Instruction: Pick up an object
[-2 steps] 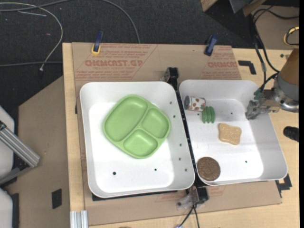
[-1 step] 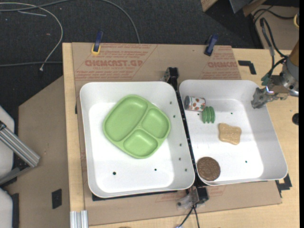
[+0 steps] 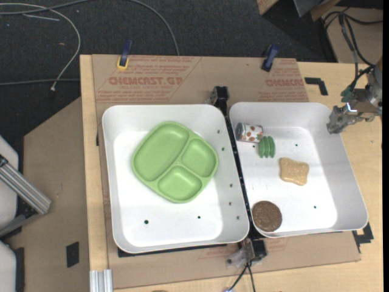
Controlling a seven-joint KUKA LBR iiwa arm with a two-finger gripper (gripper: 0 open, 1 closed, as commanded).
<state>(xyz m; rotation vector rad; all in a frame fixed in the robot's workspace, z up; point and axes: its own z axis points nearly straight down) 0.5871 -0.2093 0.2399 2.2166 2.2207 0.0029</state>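
Observation:
The right bin (image 3: 328, 163) holds several small objects. A small white and red packet (image 3: 248, 131) lies near its far left corner, with a green ridged piece (image 3: 266, 146) just beside it. A tan toast-shaped piece (image 3: 294, 171) rests near the middle, and a brown round disc (image 3: 267, 216) lies against the near left rim. My gripper (image 3: 338, 121) hangs over the bin's far right rim, apart from every object. Nothing shows in its grasp.
The left bin (image 3: 121, 212) holds a green divided plate (image 3: 175, 161). A black clamp (image 3: 219, 95) sits between the bins at the back. Two blue clips (image 3: 125, 53) (image 3: 270, 58) pin the cardboard's far edge. Cables run along the right edge.

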